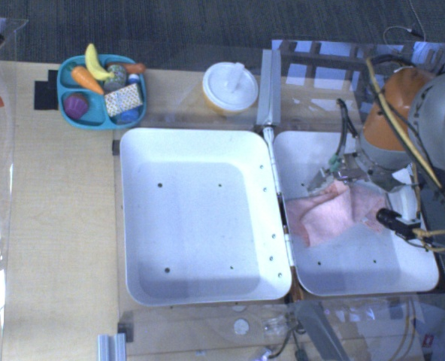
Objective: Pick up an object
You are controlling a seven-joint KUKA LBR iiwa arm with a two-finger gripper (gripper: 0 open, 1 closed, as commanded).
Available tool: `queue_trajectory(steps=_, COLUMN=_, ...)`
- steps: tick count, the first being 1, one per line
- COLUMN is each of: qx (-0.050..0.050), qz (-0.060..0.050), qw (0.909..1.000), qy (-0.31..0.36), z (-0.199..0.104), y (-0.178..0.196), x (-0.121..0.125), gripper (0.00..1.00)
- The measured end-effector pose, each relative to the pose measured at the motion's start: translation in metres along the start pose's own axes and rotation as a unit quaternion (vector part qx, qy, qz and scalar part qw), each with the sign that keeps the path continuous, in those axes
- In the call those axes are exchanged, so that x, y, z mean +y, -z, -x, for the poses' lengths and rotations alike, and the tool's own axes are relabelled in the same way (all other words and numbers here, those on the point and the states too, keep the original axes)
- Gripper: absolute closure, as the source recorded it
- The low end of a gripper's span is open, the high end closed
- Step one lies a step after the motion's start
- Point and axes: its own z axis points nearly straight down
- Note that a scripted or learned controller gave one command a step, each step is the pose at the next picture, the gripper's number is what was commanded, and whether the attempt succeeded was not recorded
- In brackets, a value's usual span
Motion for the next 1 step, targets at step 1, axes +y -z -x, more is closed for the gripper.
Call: queue_trajectory(steps=1, qx=0.001, qz=0.001, qw=0.9998, qy=0.018, z=-0.0318, y=0.0001, x=0.0167, gripper=0.00)
